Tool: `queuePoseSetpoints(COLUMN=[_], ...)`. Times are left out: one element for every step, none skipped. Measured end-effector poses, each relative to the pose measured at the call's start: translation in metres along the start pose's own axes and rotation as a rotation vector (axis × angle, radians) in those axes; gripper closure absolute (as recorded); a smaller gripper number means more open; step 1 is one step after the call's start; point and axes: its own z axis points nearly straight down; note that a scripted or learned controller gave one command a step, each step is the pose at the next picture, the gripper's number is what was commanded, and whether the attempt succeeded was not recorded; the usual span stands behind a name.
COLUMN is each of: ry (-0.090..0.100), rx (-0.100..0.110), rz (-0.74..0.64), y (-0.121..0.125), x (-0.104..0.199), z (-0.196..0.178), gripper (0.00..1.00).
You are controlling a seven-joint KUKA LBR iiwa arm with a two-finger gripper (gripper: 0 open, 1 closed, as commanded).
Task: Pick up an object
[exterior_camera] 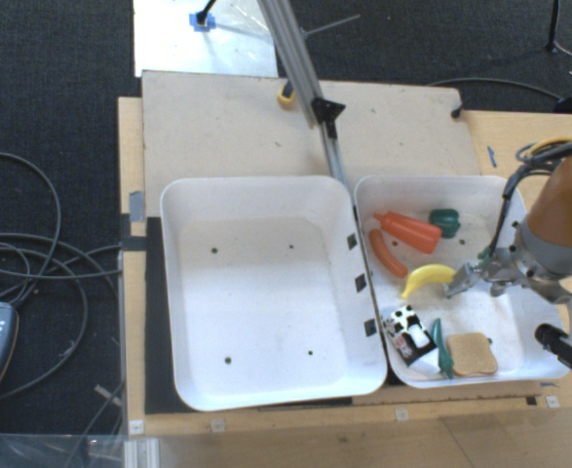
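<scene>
Banana [428, 279] is lying in the right bin [480, 188], touching the tip of my claw [464, 279] on its left. I'm hovering at the approach step; I cannot tell how the claw is set from this angle. Orange carrot [410, 230] and green piece [445, 220] are sitting up-left of it, tan sponge [473, 354] below. Next I'm judging a short descent and a squeeze.

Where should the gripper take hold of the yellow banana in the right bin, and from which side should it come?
Probably at the middle of the yellow banana, coming from above. It lies flat on the floor of the right bin, and its curved middle is narrow enough to span. The gripper is already at its right end; the orange carrot lies close at its left.
</scene>
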Motion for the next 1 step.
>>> queuePoseSetpoints(ry=[-0.002], rx=[-0.006], rz=[0.000], y=[0.0015], x=[-0.0010], z=[-0.0134], gripper=[1.00])
